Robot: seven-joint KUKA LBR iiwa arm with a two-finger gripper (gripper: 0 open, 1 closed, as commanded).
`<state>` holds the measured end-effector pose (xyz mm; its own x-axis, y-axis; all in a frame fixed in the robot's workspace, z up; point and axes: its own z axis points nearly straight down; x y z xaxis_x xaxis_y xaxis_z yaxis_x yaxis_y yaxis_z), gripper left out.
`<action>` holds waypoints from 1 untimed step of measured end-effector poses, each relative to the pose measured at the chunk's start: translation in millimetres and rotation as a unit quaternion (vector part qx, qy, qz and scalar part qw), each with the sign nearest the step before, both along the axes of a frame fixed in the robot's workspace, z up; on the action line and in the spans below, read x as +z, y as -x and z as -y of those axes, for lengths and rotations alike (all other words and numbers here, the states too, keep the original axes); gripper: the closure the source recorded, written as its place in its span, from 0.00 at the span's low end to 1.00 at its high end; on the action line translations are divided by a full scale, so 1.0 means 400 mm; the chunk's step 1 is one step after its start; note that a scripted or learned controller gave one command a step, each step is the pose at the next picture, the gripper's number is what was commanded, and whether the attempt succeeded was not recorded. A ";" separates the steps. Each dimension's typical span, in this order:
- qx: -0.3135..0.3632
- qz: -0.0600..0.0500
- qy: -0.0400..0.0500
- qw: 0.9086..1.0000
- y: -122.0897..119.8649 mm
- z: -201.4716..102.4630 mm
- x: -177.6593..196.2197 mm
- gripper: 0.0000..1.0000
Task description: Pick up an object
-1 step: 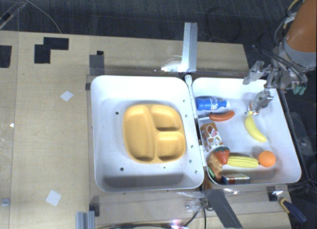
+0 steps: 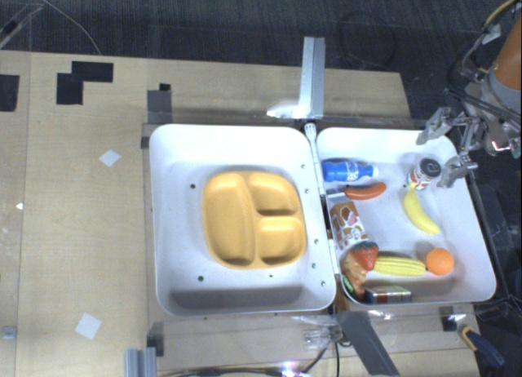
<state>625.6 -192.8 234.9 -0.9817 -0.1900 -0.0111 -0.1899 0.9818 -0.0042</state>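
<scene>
- The left bin [image 2: 163,228] is a shallow white tray with rounded corners; in it lies a mustard-yellow divided plate [image 2: 251,218], smooth and matte, with one long compartment and two smaller ones.
- The right bin [image 2: 477,228] is the same white plastic and holds all the small things.
- A blue bottle [image 2: 347,170] with a white label lies on its side near the bin's far left corner, its long axis running left to right, cap end toward the right.
- Just in front of it a glossy red-orange sausage [image 2: 364,191] lies along much the same line, slightly tilted.
- A yellow banana [image 2: 419,210], smooth and curved, points from upper left to lower right, in the middle of the bin.
- A small round can [image 2: 423,174] with a dark top stands near the banana's far end.
- A flat printed packet [image 2: 347,222] lies beside the bin's left wall.
- At the near edge, a ribbed yellow corn cob [image 2: 399,266] lies left to right, with a red strawberry [image 2: 365,255] at its left end and a round orange [image 2: 440,261] at its right.
- The gripper [image 2: 453,143] hangs over the far right part of the right bin, its metal fingers spread apart, one tip near the can. Nothing sits between them.
</scene>
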 end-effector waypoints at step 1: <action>-0.191 -0.003 -0.002 0.982 0.163 -0.005 -0.192 0.00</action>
